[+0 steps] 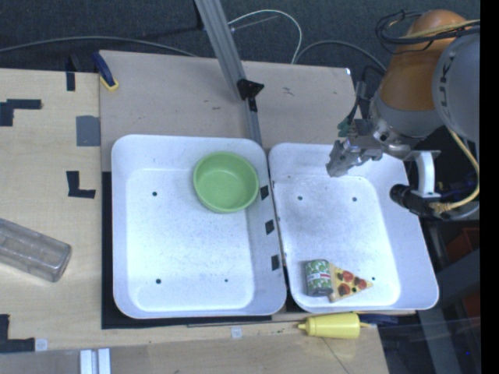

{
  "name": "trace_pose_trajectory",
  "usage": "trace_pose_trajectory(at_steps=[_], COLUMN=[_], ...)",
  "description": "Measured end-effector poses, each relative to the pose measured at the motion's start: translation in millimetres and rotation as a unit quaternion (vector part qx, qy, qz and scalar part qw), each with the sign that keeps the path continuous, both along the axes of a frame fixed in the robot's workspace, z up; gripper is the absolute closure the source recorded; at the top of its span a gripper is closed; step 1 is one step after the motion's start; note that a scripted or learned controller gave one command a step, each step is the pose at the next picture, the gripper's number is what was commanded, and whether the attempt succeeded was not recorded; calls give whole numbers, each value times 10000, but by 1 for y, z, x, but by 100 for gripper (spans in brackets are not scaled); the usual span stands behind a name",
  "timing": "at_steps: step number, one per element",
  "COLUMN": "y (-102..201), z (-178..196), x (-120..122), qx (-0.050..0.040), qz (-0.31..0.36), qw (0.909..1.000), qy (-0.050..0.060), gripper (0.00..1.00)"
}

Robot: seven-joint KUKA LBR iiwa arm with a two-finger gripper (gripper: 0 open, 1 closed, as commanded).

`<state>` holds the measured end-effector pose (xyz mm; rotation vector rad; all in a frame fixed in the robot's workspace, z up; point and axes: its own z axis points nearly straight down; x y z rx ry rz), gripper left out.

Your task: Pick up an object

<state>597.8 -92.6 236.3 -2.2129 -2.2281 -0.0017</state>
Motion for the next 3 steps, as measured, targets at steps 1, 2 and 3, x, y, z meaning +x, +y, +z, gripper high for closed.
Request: trace_pose_trajectory(at_steps=[1,2,3], y=[49,112,156], z=[7,1,-5], x=[5,6,15], qx=[1,1,-4], qz=[2,3,-3], qw=[10000,10000,10000], qy=[2,11,8], gripper=[100,100,100])
